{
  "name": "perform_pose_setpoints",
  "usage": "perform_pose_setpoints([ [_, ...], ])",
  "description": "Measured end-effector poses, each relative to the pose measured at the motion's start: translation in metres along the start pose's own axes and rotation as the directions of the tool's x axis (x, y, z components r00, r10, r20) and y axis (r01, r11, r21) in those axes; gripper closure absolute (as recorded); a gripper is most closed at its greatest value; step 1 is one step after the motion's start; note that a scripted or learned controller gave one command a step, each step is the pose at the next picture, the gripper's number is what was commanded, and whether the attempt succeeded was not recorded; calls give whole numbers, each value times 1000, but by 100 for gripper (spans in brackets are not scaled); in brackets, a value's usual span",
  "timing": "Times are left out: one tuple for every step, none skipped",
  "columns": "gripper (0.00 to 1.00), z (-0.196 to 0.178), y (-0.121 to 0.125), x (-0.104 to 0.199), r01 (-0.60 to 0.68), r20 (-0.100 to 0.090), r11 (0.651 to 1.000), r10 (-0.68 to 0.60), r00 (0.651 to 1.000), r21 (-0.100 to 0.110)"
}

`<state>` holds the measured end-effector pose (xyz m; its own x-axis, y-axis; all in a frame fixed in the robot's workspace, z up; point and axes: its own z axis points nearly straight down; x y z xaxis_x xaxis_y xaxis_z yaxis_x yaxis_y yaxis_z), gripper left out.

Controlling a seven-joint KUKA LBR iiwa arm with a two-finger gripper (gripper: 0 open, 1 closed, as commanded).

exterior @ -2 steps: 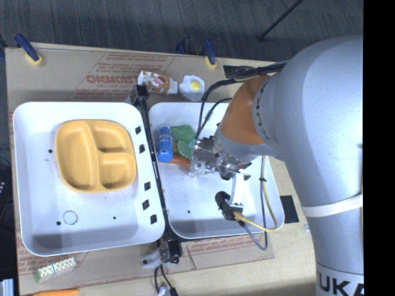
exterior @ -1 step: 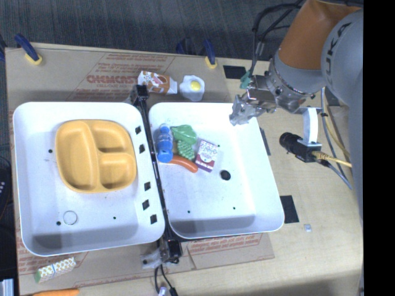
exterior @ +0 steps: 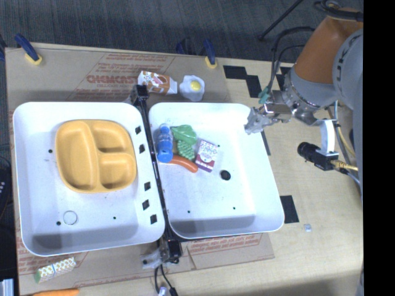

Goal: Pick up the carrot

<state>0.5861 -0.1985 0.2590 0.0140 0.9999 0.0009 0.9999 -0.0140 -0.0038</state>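
I see the end effector (exterior: 255, 123) hanging over the upper right rim of the right bin (exterior: 262, 184), and from this slant I cannot tell whether it is released or clenched; nothing sits in it that I can make out. The arm (exterior: 324, 60) comes in from the right, with its orange band above the wrist. The carrot (exterior: 184, 163) lies inside the right bin, in the upper left part, tilted and tucked among a small cluster: a blue bottle (exterior: 164, 143) just to its left, a green leafy item (exterior: 184, 138) right above it, and a purple-and-white packet (exterior: 207, 154) touching its right end. A small dark object (exterior: 225, 176) rests a little to the right of that cluster on the bin floor. The carrot is well apart from the end effector. In the left bin (exterior: 28, 184) I see 1 yellow divided tray (exterior: 95, 155) with 3 compartments. On the surface (exterior: 321, 227) above the 2 bins there is a small brown-and-white carton (exterior: 154, 82) and, just beside it, a white-and-yellow item (exterior: 192, 87). Near the lower left corner of the surface a wrapped packet (exterior: 55, 269) lies beside the left bin.
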Motion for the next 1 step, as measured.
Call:
perform_pose_setpoints([
  [100,-38,-51,-7,168,0,986,-168,986,-1],
])
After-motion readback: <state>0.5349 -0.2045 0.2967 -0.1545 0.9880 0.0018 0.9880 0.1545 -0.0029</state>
